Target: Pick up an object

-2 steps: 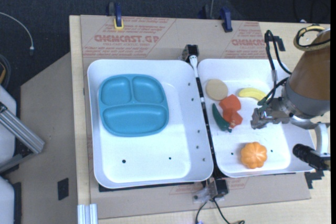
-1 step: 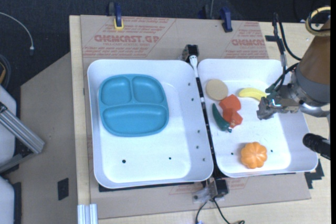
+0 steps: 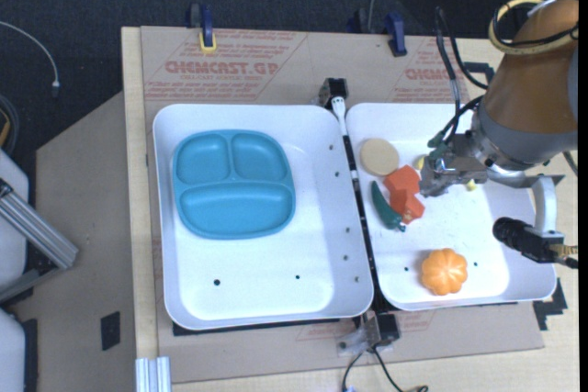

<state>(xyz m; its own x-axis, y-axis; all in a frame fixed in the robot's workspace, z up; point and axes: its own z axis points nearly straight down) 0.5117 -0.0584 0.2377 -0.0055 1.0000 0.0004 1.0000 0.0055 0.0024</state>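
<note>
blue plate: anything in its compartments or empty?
Empty. The blue plate in the left bin shows bare blue in all three compartments.

1. Orange pumpkin-shaped toy (image 3: 444, 272), ribbed and round, sits alone near the right bin's front edge.
2. Red-orange blocky piece (image 3: 404, 192) lies mid-bin, a bit tilted.
3. Dark green pepper-like thing (image 3: 386, 207) (hard to tell exactly) lies touching the red piece's left side.
4. Flat tan disc (image 3: 378, 156) sits just behind them.
</note>
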